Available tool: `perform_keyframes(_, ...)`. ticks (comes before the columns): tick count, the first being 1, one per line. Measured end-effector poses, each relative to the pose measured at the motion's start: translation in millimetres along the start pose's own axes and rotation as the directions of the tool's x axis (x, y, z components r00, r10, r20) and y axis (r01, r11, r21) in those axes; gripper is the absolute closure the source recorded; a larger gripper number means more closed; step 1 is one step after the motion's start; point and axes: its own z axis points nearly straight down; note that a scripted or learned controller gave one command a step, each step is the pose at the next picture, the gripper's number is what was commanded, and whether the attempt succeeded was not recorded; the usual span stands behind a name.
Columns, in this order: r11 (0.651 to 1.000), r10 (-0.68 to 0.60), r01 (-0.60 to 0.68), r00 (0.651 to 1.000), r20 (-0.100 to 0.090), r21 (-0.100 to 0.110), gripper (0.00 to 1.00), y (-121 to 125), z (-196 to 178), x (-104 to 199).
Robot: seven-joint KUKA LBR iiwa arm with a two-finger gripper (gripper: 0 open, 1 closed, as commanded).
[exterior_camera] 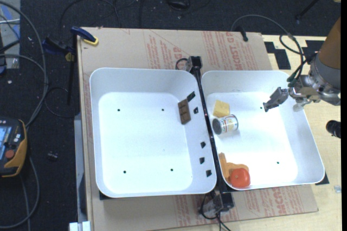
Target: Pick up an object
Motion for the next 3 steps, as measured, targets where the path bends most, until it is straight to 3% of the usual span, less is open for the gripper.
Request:
perform_keyframes(1, 1.0, 0.0, 0.0, 1.0, 0.001, -0.004, 0.0, -26.3, -42.2, 4.3)
perform_keyframes(3, 1.0, 0.0, 0.0, 1.0, 0.0, -0.001, 0.0, -61.5, -67.5, 10.8)
